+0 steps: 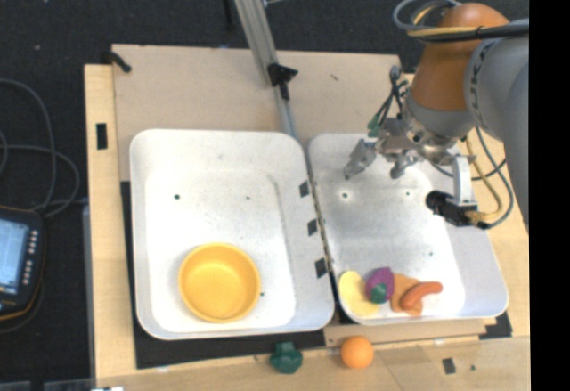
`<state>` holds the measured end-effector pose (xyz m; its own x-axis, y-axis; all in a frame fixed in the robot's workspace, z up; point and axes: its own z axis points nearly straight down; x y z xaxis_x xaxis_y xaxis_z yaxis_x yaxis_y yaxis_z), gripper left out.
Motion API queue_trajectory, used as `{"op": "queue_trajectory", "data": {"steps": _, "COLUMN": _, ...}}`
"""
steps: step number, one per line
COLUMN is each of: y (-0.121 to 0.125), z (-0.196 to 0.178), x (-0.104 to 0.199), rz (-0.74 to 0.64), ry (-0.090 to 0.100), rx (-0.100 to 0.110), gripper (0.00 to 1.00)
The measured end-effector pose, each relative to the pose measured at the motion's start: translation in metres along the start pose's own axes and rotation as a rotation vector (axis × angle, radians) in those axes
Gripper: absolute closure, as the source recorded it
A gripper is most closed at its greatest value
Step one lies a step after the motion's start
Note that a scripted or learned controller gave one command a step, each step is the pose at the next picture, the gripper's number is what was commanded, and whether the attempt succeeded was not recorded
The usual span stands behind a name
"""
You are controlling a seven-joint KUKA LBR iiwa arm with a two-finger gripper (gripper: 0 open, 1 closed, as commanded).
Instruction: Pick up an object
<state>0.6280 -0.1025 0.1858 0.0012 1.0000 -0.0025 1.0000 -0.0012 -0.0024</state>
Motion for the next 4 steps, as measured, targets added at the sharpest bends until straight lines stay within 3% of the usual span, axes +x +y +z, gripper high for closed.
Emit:
{"op": "queue_trajectory", "data": {"steps": 2, "y": 0.006, "z": 0.087, "x": 0.004, "rz": 0.000, "ry": 0.000, "rx": 0.001, "gripper": 0.00}}
{"op": "queue_trajectory", "data": {"steps": 3, "y": 0.008, "z": 0.073, "x": 0.004, "rz": 0.003, "ry": 0.002, "rx": -0.006, "gripper": 1.00}}
{"op": "queue_trajectory", "data": {"steps": 4, "y": 0.015, "z": 0.023, "x": -0.005, "rz": 0.001, "ry": 0.001, "rx": -0.009, "gripper": 1.00}}
